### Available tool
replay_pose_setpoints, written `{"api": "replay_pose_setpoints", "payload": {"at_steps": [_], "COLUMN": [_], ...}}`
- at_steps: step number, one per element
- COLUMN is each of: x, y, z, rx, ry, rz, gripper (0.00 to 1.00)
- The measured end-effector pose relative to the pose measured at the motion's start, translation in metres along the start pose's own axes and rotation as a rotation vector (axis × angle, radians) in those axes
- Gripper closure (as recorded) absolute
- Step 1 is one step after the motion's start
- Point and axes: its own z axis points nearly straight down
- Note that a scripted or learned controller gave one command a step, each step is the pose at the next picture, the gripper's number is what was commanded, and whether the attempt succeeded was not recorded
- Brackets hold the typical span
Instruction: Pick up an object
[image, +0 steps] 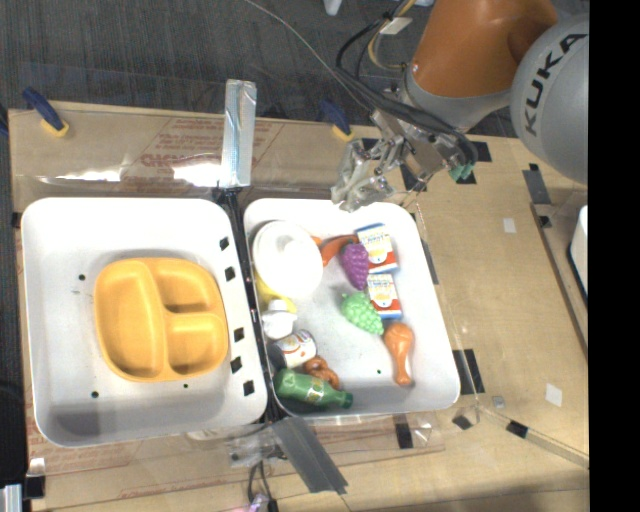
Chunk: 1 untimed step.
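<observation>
My gripper (358, 186) hangs above the far rim of the right bin (432, 330), with nothing between its fingers, which look spread apart. Just below it in the bin lie a white round lid or bowl (286, 254), a purple grape bunch (355, 263) and two small blue-and-white cartons (374, 246) (383, 294). Further toward the front are a green grape bunch (362, 312), an orange drumstick (399, 350), a green bottle (312, 390), a yellow item (276, 298) and a small white-and-red figure (293, 347).
The left bin (60, 230) holds a yellow divided tray (160, 318). A silver taped post (238, 130) stands at the far end of the divider between the bins. The arm's orange band and cables (470, 50) hang over the upper right.
</observation>
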Motion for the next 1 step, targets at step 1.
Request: {"api": "replay_pose_setpoints", "payload": {"at_steps": [1], "x": [-0.0014], "y": [0.0000], "z": [-0.0118], "rx": [0.003], "ry": [-0.004], "rz": [-0.002], "gripper": [1.00]}}
